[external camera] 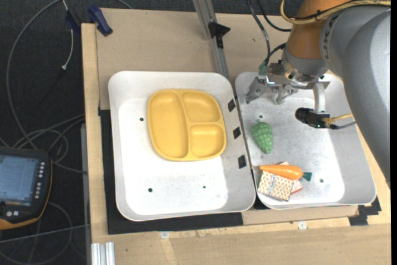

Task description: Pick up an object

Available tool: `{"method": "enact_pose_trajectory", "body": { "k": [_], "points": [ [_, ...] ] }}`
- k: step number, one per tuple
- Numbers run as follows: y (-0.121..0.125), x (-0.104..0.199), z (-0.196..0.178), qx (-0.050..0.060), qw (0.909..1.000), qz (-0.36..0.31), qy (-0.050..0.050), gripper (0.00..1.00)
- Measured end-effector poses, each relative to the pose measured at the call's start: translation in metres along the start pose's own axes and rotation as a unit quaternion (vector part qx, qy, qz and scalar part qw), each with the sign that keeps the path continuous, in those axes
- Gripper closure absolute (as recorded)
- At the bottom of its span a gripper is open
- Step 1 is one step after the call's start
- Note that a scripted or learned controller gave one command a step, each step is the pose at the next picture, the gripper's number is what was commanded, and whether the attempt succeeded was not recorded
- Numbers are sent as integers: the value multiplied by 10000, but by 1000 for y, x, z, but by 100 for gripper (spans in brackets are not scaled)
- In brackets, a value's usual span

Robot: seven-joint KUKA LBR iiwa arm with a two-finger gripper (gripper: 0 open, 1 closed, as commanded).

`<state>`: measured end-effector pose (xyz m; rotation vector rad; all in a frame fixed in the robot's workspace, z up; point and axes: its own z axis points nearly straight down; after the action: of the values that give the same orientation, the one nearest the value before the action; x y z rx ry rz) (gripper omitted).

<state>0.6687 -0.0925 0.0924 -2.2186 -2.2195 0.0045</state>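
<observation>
While the gripper point(271, 89) hangs over the far end of the right bin point(347, 164), nothing shows between its fingers, which stand apart in an open spread. No object is held. The step in hand reads as the approach: the arm point(347, 28) is placed above the bin and a grasp is not yet made.

Nearest candidate is the green toy point(263, 136), lying on the bin floor just nearer the camera than the gripper and close to the bin's left wall. It is small, oval and ribbed, a leafy vegetable by its look, resting flat and apart from everything else. Its rounded body may slip between two fingers unless they close across its narrow width.

Further toward the near rim lie a carrot point(282, 171) and a patterned packet point(276, 186). The carrot rests partly across the packet, touching it, so either would be harder to take cleanly. A small black part point(312, 116) hangs from the wrist over the bin's middle.

Judged next move: shift toward the green toy, descend with fingers straddling it, then close and lift.

The left bin point(124, 133) holds a yellow divided plate point(186, 123), well apart from the gripper. Cables and a pendant point(22, 186) lie off the bench to the left.
</observation>
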Motion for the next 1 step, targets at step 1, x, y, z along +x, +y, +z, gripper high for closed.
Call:
{"method": "enact_pose_trajectory", "body": {
  "k": [1],
  "points": [
    [1, 1, -12, -18, 10000, -2, 4, 100]
  ]
}}
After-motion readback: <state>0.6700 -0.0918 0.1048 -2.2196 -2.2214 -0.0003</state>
